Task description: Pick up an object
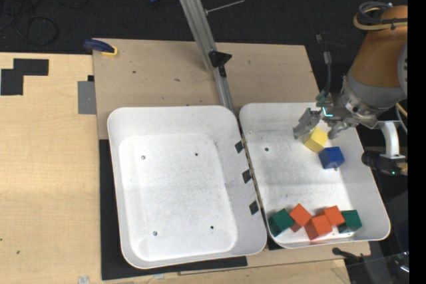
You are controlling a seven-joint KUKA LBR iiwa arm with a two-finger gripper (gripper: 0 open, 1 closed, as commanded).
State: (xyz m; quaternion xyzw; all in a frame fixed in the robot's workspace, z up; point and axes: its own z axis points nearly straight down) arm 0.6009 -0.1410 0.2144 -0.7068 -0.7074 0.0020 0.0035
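Gripper (315, 128) sits low over the upper part of the right bin (279, 173), right at the yellow block (316, 140). Block looks to be at the fingertips, but whether it's actually clamped or just touched — can't tell from this angle. Blue block (331, 157) lies just beside the yellow one, lower right. Along the bin's near edge: two green blocks (280, 220) and three orange blocks (301, 215), bunched together. Left bin (133, 136) alongside on the bench (160, 76).
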